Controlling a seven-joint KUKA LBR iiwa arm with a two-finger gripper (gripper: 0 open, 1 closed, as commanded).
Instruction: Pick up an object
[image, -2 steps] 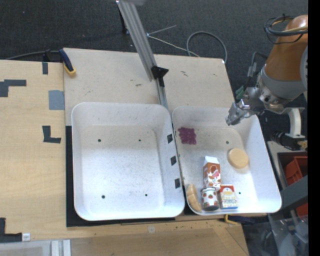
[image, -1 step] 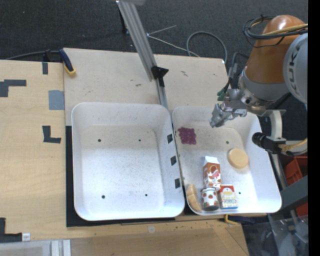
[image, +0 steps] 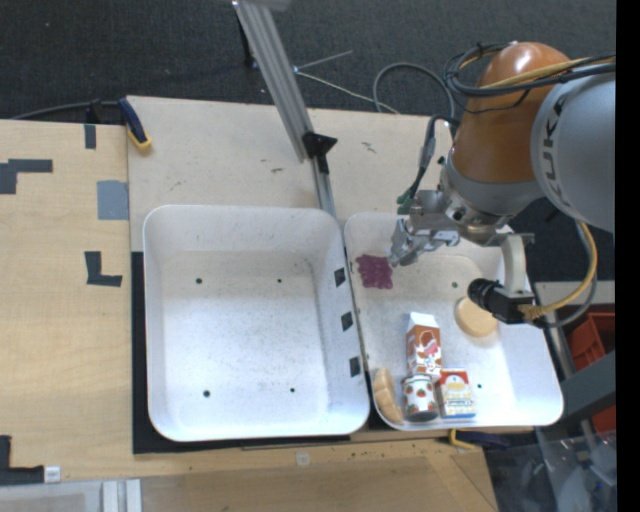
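Over the right bin (image: 520, 395), near its upper left part, the gripper (image: 405, 250), hanging from the grey arm (image: 560, 130) with the orange band. Finger state: cannot tell, too blurred and small. Just beside and below the tip, a purple object (image: 375, 271) lying flat on the bin floor, possibly touching the tip, hard to say. Farther down the same bin, 1 tall red-and-white carton (image: 423, 343), 1 small can (image: 420, 397) and 1 small red box (image: 457, 393) close together. At the bin's lower left wall, a tan curved piece (image: 385, 393). Near the right wall, a tan round item (image: 476, 319). To the left, the left bin (image: 240, 320).
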